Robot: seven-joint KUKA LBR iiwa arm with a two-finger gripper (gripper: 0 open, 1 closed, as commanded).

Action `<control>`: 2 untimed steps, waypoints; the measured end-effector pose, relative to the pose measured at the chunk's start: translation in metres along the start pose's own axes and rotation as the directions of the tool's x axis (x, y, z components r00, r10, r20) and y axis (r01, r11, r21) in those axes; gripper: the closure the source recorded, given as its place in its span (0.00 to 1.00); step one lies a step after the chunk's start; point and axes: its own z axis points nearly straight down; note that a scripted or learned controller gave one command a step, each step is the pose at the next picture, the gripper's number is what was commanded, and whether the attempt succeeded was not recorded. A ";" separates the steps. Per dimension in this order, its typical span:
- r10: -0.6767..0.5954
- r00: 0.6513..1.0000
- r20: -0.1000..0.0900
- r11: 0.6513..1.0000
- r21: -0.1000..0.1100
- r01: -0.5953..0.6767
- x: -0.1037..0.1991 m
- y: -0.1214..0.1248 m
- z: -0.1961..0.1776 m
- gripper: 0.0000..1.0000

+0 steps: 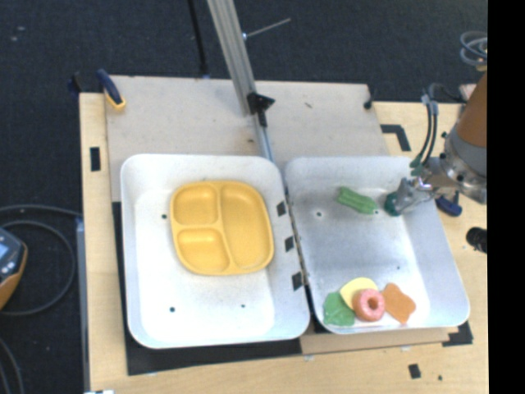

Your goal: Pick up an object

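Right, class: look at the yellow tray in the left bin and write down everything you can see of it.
The yellow tray is a rounded rectangle that looks like smooth moulded plastic, split by raised ridges into three compartments: two smaller ones on the left and one longer one on the right. It lies flat, slightly rotated, on the floor of the left bin, towards the middle and upper part. Nothing sits in it, and it touches only the bin floor.

A yellow three-compartment tray (221,227) lies in the left white bin (148,302), at the frame's centre-left. The right white bin (435,253) adjoins it on a tan worktop (180,113). A slanted metal post (230,35) rises from the worktop's upper middle. A blue-and-yellow clamp (111,89) sits at its upper left corner, and black cables (41,245) loop at the frame's left edge.
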 end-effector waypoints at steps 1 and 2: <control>0.000 1.000 -0.001 1.000 0.004 0.000 -0.001 0.001 -0.020 1.00; -0.003 1.000 -0.003 1.000 0.007 0.003 0.054 -0.008 -0.008 1.00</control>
